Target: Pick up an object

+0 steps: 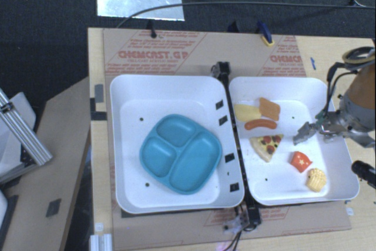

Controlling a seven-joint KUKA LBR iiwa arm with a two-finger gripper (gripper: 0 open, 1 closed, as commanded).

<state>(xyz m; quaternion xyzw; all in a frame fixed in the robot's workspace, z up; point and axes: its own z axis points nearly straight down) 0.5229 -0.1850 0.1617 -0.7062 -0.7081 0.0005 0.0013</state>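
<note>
I'm watching the claw [301,133] hovering in the right white bin [338,188]; can't tell its state. Small red plastic toy wedge [300,160] is lying just below it: light, stiff, slick. I'm judging a pinch across its flat sides best.

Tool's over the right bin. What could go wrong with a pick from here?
1. The pizza slice, sausage and cheese slice lie close together, so a descent there may nudge neighbours.
2. The corn sits near the bin wall; the tool might clip the wall.
</note>
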